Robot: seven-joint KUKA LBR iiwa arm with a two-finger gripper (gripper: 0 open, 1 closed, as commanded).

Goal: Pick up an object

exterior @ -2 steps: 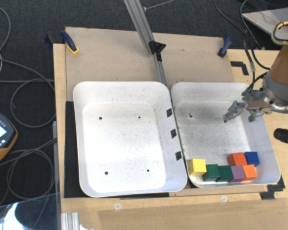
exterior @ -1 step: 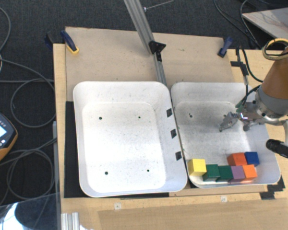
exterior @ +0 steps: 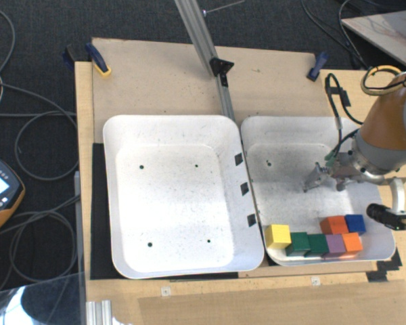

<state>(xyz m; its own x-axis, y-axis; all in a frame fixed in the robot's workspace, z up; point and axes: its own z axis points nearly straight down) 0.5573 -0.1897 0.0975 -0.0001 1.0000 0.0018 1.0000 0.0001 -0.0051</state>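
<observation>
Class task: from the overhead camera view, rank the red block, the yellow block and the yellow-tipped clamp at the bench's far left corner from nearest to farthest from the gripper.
Measured from the gripper over the right bin:
1. Red block, just below it near the bin's front edge.
2. Yellow block, farther left at the end of the block row.
3. Yellow-tipped clamp, at the bench's far left corner.

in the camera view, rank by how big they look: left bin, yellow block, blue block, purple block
1. left bin, by far the largest.
2. yellow block.
3. blue block and purple block: they look about alike, and the purple one is partly hidden by its neighbours, so I won't rank them.
</observation>
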